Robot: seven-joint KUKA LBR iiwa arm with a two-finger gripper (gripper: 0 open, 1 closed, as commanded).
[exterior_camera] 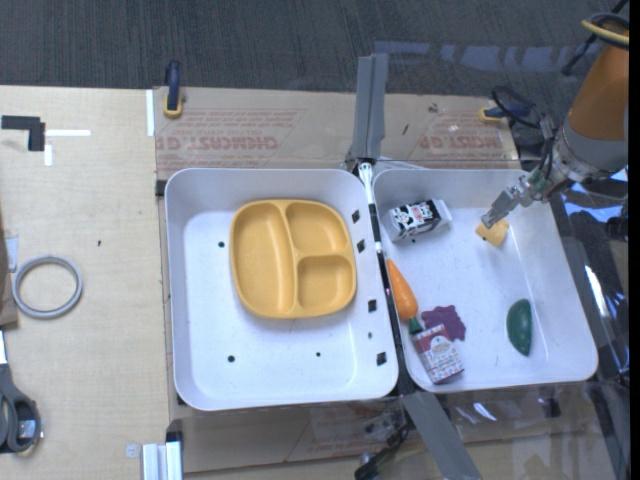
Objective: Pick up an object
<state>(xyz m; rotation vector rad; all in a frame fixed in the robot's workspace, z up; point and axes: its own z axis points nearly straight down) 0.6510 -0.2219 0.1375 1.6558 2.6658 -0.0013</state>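
Gripper (497, 218), finger state indeterminate, sits over small yellow block (491, 233) near right bin's (470, 368) back edge; block judged light, rigid, graspable across flat sides.

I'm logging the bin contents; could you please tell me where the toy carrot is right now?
The carrot lies in the right bin against its left wall, just above the purple piece and below the black-and-white carton.

A divided plate (293, 258) lies in the left bin (190, 368); the right bin (570, 358) holds a carton (416, 218) far-left and a carrot (401, 288) nearer.
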